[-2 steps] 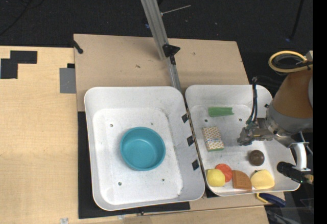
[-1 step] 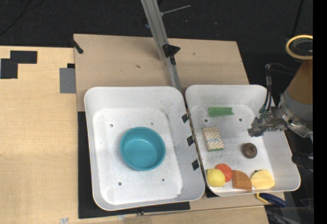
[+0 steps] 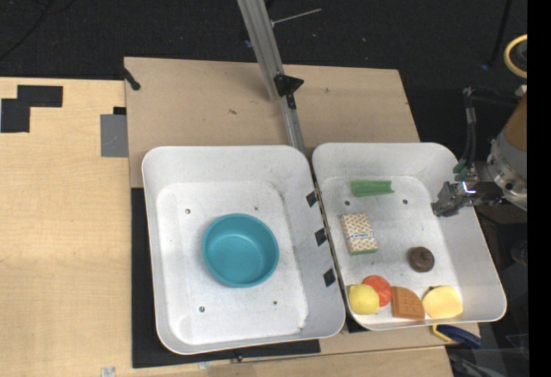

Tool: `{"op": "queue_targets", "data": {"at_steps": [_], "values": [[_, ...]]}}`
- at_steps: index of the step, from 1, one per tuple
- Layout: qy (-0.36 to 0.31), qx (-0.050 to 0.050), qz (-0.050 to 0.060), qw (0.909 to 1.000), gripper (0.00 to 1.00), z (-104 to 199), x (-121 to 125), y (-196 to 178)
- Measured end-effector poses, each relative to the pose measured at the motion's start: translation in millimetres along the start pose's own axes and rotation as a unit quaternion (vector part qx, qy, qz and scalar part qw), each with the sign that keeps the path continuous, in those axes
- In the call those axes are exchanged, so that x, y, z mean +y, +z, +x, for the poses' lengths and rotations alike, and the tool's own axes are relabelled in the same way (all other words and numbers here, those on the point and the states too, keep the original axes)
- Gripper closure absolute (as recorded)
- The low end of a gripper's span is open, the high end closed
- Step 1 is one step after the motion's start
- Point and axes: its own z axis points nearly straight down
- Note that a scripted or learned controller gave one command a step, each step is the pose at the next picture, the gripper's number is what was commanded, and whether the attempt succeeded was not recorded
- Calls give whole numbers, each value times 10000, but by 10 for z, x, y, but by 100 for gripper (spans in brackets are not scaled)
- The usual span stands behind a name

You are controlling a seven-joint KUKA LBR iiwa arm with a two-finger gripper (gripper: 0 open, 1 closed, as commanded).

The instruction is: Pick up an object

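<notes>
The metal two-finger gripper (image 3: 448, 200) hung over the right rim of the right-hand shallow white bin (image 3: 465, 233), at the end of the grey arm (image 3: 516, 169) that reached in from the right. How far it was open could not be told, since it showed only as a small dark and silver cluster; nothing could be seen held in it.

Inside that bin, nearest the gripper, a small dark brown round disc (image 3: 421, 259) lay below and to its left, apart from it. Farther left sat a pale patterned rectangular block (image 3: 360, 232), and above that a flat green oblong piece (image 3: 371, 188) near the bin's back wall. Along the front wall stood a row of four things, close together: a yellow ball-like fruit (image 3: 364, 299), a red rounded fruit (image 3: 377, 287) just behind it, an orange-brown wedge (image 3: 407, 304), and a pale yellow rounded lump (image 3: 442, 302).

The left-hand shallow white bin (image 3: 172, 186) held a teal plastic bowl (image 3: 240, 250), upright, near its middle.
</notes>
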Motion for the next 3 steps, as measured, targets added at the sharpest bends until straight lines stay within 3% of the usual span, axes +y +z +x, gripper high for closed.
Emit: {"op": "queue_targets", "data": {"at_steps": [1,3], "values": [[-11,6,23,10000,100,495,111,32],[-19,11,28,10000,100,1530,11,51]]}}
